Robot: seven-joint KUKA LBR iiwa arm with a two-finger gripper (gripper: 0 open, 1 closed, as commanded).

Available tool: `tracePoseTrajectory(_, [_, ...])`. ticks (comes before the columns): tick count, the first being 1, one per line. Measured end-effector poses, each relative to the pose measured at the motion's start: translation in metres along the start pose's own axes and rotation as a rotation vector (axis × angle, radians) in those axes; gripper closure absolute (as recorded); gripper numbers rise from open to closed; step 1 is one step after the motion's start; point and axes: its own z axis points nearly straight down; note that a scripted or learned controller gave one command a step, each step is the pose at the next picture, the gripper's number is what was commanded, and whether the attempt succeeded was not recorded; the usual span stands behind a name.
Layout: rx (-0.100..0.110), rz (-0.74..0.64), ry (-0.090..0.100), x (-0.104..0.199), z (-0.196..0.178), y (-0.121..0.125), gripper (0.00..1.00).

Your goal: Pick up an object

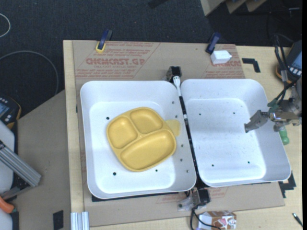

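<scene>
Hovering over the right bin, the gripper, whose jaw state I cannot tell, has the yellow divided plate well leftward, in the left bin.

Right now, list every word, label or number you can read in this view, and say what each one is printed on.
"CHEMCAST GP" in red, on the brown board under the two white bins, above the left bin.
Fainter red lines around it on that board: too small to read.
Red print near the white block at the board's top right: partly covered, unreadable.
Small packet at the bottom edge: print too blurred to read.
</scene>
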Motion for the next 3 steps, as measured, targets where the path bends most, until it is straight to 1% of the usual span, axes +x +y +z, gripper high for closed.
tracePoseTrajectory(1, [-0.022, -0.007, -0.002, 0.076, -0.238, -0.005, 0.0])
tracePoseTrajectory(2, [-0.005, -0.002, -0.002, 0.074, -0.239, -0.005, 1.0])
tracePoseTrajectory(3, [0.009, -0.014, 0.002, 0.241, -0.16, -0.005, 1.0])
